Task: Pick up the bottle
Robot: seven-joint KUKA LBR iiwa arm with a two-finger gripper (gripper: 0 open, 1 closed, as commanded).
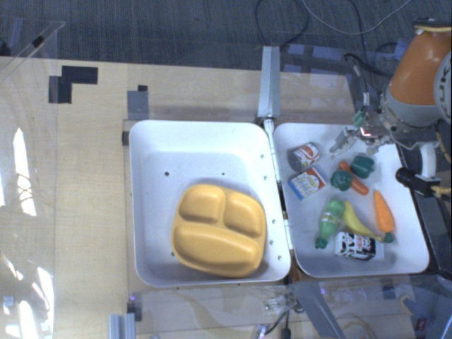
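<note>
Green bottle lying in right bin, touching banana; claw hovering at one o'clock.

No text, brand, number or sign can be read; printing shows on several things, all too small and blurred to make out. The small carton in the right bin bears a blue, white and red printed face; the can beside it has a red and grey label; the black-and-white carton at the bin's near edge shows cow-like patches; the green bottle carries a pale label, unreadable.
</note>
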